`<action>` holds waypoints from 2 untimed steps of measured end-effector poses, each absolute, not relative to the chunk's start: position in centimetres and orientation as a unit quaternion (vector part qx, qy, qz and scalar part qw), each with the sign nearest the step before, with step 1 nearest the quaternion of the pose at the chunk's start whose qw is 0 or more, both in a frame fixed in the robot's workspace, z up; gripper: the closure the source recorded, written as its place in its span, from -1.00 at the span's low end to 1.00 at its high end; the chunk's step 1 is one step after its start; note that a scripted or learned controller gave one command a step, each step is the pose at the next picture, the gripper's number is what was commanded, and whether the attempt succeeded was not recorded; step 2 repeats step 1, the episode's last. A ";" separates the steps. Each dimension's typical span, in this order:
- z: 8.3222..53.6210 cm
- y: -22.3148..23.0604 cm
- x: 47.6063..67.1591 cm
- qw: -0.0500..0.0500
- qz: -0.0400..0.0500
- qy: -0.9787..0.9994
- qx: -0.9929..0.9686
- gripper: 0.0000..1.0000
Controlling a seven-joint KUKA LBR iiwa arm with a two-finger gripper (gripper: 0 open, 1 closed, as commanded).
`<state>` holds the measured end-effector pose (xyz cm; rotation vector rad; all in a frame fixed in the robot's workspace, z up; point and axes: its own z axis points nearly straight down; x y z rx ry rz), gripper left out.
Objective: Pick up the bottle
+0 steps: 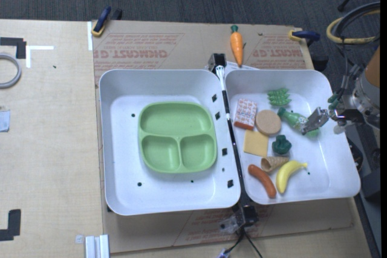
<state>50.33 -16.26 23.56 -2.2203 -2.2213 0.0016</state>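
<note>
- Toward the right edge of the right bin (338, 181), the pincer (314, 122) sits low over the bin's floor, at the end of the grey arm (363, 99) that reaches in from the right.
- The bottle (294, 119), green and lying on its side, rests near the bin's far right part, between the brown disc (268, 122) and the pincer, its far end at or under the pincer tips.
- Whether the pincer is open, closed or gripping the bottle I cannot tell; the tips are too small and blurred.
- The step looks like the approach or the closing on the bottle, with no lift yet.
- Next, the grasp needs to straddle the bottle's body, close firmly, then rise straight, clear of the dark green toy (281, 145) and the banana (287, 173).
- The left bin (115, 148) holds a green divided plate (178, 137).
</note>
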 end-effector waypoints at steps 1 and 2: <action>24.5 -16.3 50.4 0.000 0.001 -0.707 -0.707 1.00; 24.5 -16.3 50.4 0.000 0.001 -0.707 -0.707 1.00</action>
